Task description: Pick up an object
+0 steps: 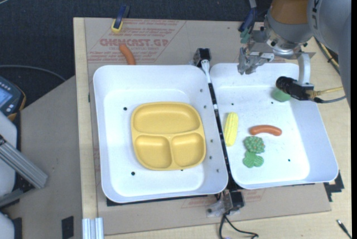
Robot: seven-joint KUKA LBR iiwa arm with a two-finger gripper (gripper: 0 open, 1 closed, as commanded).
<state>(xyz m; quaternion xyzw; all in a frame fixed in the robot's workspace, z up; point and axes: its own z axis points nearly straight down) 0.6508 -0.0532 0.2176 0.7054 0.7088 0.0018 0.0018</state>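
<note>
Hovering over the back edge of the right bin [312, 120], the gripper [249, 65] hangs with nothing between its fingers — they look slightly spread, with a narrow gap showing at the tips. We still have the whole pick ahead of us, so the choice of target matters most.

The candidates lie in the right bin, toward its near half: a corn cob [230, 128] close to the divider between the bins, a sausage [265, 130] near the middle, and two green broccoli pieces [254, 151] just below the sausage, touching each other. A small green piece [280, 95] sits by the far right wall, beside a black fitting.

We judge the sausage the kindest target: it lies apart from its neighbours. We should come down over its middle and close across its short width, turning the wrist to suit — not along its length. The corn is close to the wall, which may crowd one finger. The yellow tray [167, 135] in the left bin [111, 120] looks too broad to pinch.
</note>
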